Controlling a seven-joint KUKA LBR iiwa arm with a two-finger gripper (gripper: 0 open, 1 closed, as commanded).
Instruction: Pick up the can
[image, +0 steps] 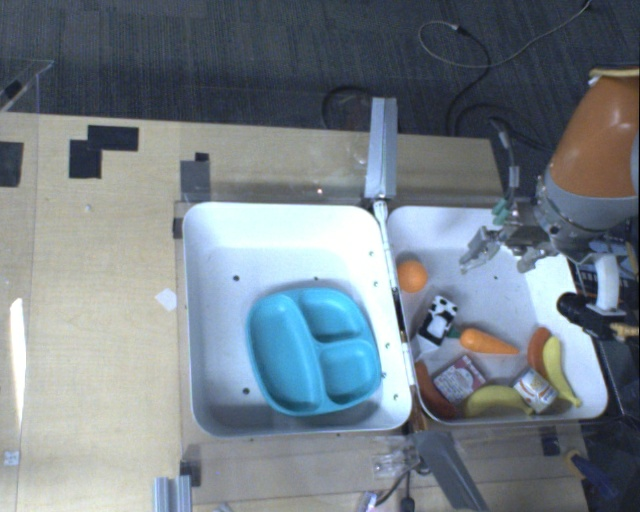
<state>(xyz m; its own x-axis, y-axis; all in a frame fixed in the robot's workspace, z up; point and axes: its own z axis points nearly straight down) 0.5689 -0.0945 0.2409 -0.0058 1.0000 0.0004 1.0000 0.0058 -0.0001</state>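
nearest the camera, along the front wall of the right bin (470, 222), lies a crowded row of things: a dark red sausage-like piece (432, 393), a small square packet (459, 378), a yellow banana (497, 399), and the can (534, 390), lying on its side near the front right corner with its silver end showing. a second banana (558, 370) curves just beside the can on the right, touching or nearly touching it, with a reddish-orange piece (539, 347) behind. further back sit a carrot (488, 343), a black-and-white cow-patterned toy (436, 319) and a small orange ball (411, 274) near the divider.

the left bin (215, 260) holds a blue divided plate (314, 350) (three compartments, tilted slightly toward the front).

the end effector (508, 250) hangs over the back part of the right bin, well apart from the can, below the arm's orange band (600, 135). its two fingers are spread apart, and nothing sits between them. both bins rest on a light wooden surface (90, 330).
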